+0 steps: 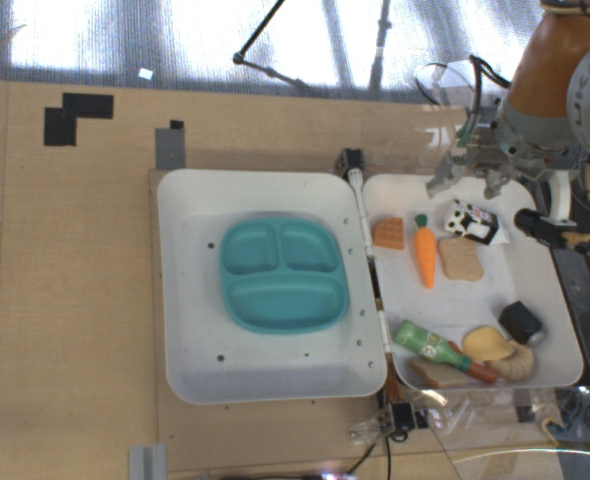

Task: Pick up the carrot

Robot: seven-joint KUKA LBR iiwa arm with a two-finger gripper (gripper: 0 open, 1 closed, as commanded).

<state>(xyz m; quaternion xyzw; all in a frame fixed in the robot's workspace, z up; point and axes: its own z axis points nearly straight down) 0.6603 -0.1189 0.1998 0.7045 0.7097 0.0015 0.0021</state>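
Teal divided plate (280, 286) sits centred in the left bin (190, 368). In the right bin (565, 353), a waffle (387, 233) lies left of the carrot (426, 256), which lies just beside a toast slice (460, 259). The gripper (468, 176) hangs above the bin's far edge, fingers spread, holding nothing.

Carrot (426, 256) upright in right bin (550, 268), near its left edge, beside waffle (388, 233) and toast (460, 259). Gripper (467, 175) over bin's far edge. Teal plate (282, 274) centred in left bin (195, 298).
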